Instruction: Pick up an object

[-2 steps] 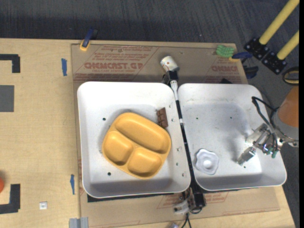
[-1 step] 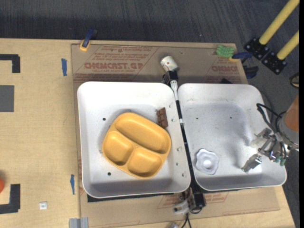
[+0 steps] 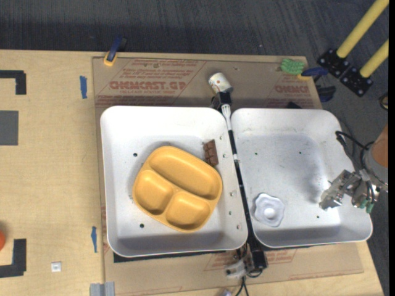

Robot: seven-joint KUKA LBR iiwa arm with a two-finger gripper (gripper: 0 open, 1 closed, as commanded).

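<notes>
Yellow tray [image 3: 178,188] in the left bin [image 3: 117,140], small clear cup [image 3: 268,208] in the right bin [image 3: 290,131].

We see the yellow divided tray lying upside down near the middle of the left bin, with a small brown block [image 3: 210,152] just beside its upper right edge. Our hand [image 3: 338,193] sits low over the right bin's right side, well apart from the cup near the front wall; we cannot tell how it is set.

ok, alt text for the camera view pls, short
Two white bins sit side by side on a bench: the left bin holds an upturned yellow divided tray and a small brown block, the right bin a small clear cup. The gripper hangs over the right bin's right side, apart from the cup.
</notes>
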